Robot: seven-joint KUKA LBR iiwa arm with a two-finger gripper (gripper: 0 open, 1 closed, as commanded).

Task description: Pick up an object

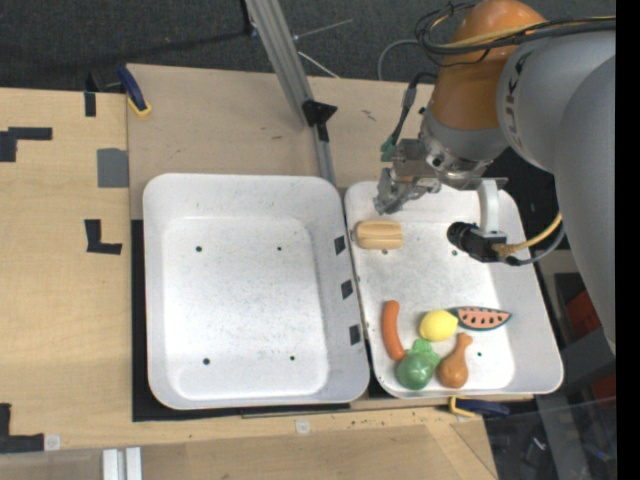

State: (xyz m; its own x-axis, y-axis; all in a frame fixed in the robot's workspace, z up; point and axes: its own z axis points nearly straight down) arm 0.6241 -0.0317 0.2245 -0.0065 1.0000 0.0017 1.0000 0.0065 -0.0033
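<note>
A tan bread roll lies at the upper left of the right bin. My gripper hangs just above and behind the roll, close to the bin's far rim, with nothing visibly between its fingers. At the bin's near end lie an orange-red sausage, a yellow lemon, a watermelon slice, a green vegetable and a brown drumstick.
The left bin stands beside the right one, their rims touching. A slanted metal pole reaches down to the bench just behind the bins. A blue and yellow clamp sits at the bench's far left corner.
</note>
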